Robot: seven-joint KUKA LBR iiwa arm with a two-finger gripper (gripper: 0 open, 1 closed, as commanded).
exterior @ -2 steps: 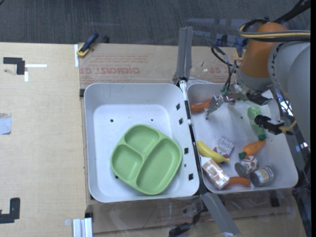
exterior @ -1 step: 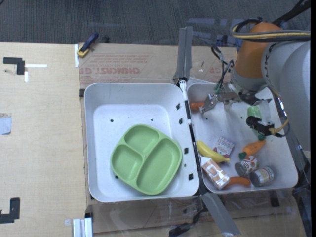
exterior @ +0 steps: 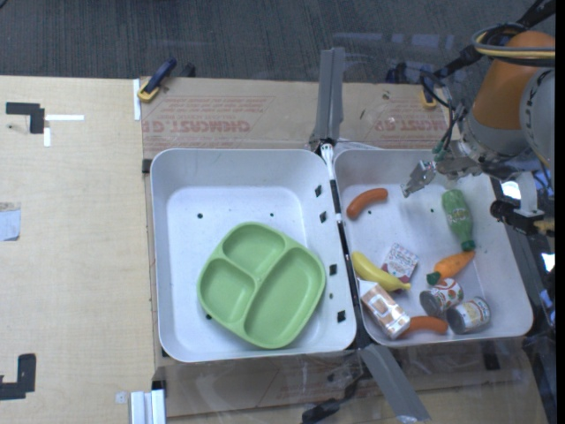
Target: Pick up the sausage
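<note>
Two bins are set side by side on the counter (exterior: 71,237). In the left bin (exterior: 177,184), a tray (exterior: 261,284) is placed near the front. In the right bin (exterior: 503,272), the sausage (exterior: 366,200) is found at the back left. The tool (exterior: 418,178) is seen just right of it, above the back of that bin. A bottle (exterior: 456,214) is laid further right. A banana (exterior: 380,270), a carrot (exterior: 455,264) and two cans (exterior: 455,306) are laid nearer the front.
</note>
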